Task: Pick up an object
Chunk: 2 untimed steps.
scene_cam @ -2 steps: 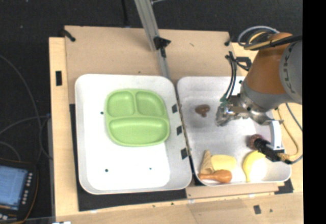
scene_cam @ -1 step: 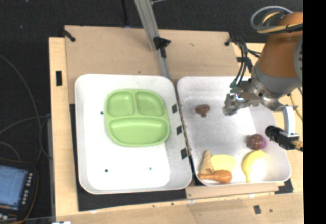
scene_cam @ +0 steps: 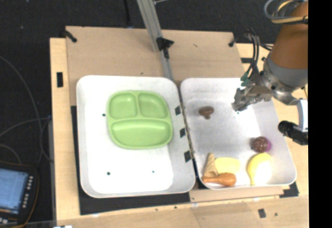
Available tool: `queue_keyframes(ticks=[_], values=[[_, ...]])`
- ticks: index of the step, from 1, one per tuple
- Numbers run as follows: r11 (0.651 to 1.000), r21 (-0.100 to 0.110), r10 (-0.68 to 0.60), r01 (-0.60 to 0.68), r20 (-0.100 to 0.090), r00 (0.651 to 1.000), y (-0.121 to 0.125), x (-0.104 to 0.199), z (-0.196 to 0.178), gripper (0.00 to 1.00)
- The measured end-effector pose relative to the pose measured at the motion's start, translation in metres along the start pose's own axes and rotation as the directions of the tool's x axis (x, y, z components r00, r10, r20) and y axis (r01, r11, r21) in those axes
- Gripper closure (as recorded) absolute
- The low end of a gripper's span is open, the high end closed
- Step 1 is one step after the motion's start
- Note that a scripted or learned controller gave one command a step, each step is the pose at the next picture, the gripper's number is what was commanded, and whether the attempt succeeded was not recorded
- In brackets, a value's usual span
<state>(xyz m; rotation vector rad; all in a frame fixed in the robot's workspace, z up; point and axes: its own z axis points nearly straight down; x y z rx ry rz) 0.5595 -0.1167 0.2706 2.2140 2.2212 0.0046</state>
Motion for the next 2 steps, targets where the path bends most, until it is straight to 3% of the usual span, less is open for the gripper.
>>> queue_keyframes(ticks=[2], values=[[1.0, 0.005, -0.004, 0.004, -0.003, 1.0, -0.006, 0.1, 0.027, 1.0]])
